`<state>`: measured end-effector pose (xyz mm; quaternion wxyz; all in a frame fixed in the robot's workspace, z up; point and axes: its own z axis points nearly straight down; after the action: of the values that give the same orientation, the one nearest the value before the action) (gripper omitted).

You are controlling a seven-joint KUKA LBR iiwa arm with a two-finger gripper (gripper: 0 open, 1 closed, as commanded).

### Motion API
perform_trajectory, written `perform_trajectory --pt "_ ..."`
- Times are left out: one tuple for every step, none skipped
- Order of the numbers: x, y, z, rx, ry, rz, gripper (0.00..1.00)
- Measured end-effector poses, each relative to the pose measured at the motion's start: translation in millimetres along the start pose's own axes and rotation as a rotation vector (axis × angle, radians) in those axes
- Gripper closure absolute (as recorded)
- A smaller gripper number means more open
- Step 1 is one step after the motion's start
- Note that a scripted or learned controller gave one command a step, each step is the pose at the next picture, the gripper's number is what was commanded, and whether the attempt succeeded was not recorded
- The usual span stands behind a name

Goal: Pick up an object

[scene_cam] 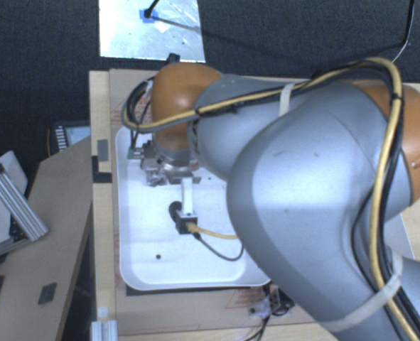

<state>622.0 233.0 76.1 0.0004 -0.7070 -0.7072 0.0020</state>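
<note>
A: Far left of the frame, what lies there?

B: A ribbed aluminium rail (14, 201), slanting down to the right. Beside it is a flat tan board (60, 212), matte like cardboard.

A: And toward the top?

B: A crinkled silvery sheet (149, 20), roughly square, lying on dark, coarse cloth.

A: Then the bin?

B: A white bin (135, 219) sits at centre left. It is shallow, smooth and glossy, with rounded corners. On its floor toward the lower left is one dark speck (158, 256), well apart from the walls.

A: Which way does that speck point?

B: It looks round and is too small to give a long axis. Whether it is a loose thing or a mark cannot be told.

A: The tool?

B: The gripper (161, 168) shows as a dull metal block over the bin's upper part, under the rounded orange band (174, 94). Whether it is apart, together or clamped cannot be told, because the wrist covers it from above.

A: And the right?

B: The arm (316, 190) is there, a smooth grey shell in bulging curves, crossed by a yellow cable.
</note>
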Motion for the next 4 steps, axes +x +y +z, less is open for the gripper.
perform_trajectory --pt "-47.8 -122.5 -34.8 0.007 0.0 0.002 1.0" --pt "-26.6 -34.7 -7.3 -0.009 0.003 -0.004 1.0" --pt "-14.1 -139.4 -111.4 -0.004 0.007 -0.007 1.0" --pt "-7.4 -63.5 -242.2 -0.023 0.008 -0.004 1.0"
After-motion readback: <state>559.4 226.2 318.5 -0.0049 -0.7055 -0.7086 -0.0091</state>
